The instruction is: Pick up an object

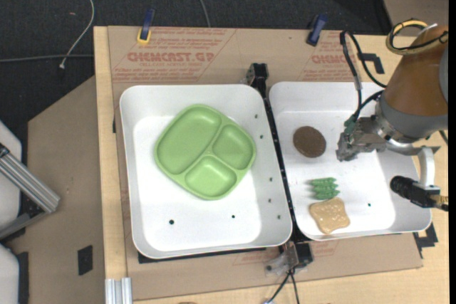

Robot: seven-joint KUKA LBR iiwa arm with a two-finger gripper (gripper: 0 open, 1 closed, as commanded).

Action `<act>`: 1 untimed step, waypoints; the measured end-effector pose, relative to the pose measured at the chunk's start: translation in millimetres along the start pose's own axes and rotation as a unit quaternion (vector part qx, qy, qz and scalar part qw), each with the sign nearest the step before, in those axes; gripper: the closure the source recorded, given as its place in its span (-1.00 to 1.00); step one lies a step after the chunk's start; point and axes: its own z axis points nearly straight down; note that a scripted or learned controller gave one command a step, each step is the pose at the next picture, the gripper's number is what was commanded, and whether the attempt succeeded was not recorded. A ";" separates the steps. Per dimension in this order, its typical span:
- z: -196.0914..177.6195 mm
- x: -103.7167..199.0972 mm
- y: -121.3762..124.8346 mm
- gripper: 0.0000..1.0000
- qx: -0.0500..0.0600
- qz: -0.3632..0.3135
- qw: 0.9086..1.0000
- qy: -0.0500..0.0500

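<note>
The gripper [348, 147] hangs over the right bin [370, 185], arm reaching in from the right edge, orange band up above the wrist. Is it open or closed? Can't tell from this angle; the tip is a dark tangle of metal against the white floor, and nothing visible sits in it.

Nearest candidate: the brown disc [309, 142], lying just to the left of the gripper as the camera sees it, at almost the same level, close but apart. It's round, so there is no long axis to line up with; any approach angle should serve. It looks flat and low, dark brown, a bit mottled, like a cookie or patty, and my guess is that a thin edge like that could slip out of a pinch.

Below and slightly left of the gripper sits a small green bumpy piece [324, 187], its long side running left to right. Further down again is a tan cracker [329, 216], roughly square, near the bin's front rim.

Way off to the left, in the other bin [142, 210], lies a green divided plate [205, 151], well apart.

By my read, a short shift left and a descent onto the disc is the obvious play.
</note>
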 end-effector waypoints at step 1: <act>-53.7 0.0 1.7 1.00 0.000 0.000 1.000 0.000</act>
